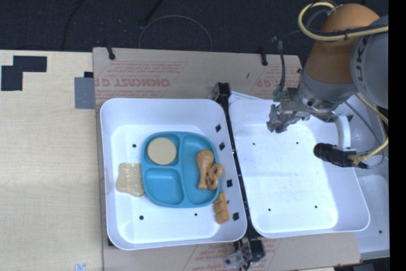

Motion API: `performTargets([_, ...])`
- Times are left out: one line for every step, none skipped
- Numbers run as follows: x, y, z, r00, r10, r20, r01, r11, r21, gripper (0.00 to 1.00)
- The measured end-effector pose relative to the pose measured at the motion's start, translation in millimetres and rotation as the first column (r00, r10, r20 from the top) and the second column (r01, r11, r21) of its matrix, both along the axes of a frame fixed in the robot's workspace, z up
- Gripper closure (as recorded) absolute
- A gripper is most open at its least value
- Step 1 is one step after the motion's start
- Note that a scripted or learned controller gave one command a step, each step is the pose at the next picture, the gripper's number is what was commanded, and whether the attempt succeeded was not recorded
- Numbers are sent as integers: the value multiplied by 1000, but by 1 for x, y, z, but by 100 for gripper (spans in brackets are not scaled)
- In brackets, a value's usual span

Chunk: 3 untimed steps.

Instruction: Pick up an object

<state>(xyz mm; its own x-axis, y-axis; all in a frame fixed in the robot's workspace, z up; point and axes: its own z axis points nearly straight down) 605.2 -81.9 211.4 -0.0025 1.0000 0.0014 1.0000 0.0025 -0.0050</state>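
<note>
Broadly, two shallow white bins sit side by side on the bench: left bin (114,136) at 9 o'clock of the view's centre, right bin (298,200) at 4 o'clock. Arm (342,54), grey with orange band, enters from 2 o'clock; its gripper (279,118) hangs over the right bin's top-left corner, nothing visible between its tips, whether spread or closed cannot be told at this angle. Left bin holds a blue divided tray (166,190). On the tray: round tan disc (161,150) at its 11 o'clock compartment, knobbly tan piece (207,169) at 3 o'clock. Pale flat piece (130,179) touches the tray's 9 o'clock edge; small brown piece (221,207) lies at its 5 o'clock corner. Judged: nothing picked yet; reach, grasp and lift all remain, with every candidate in the other bin
</note>
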Motion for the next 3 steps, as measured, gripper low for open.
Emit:
performTargets([-18,53,8,1000,2,0,-2,1000,1,100])
performTargets([-23,100,1,1000,1,1,-1,1000,0,100])
performTargets([-25,151,-3,1000,1,1,-1,1000,0,100])
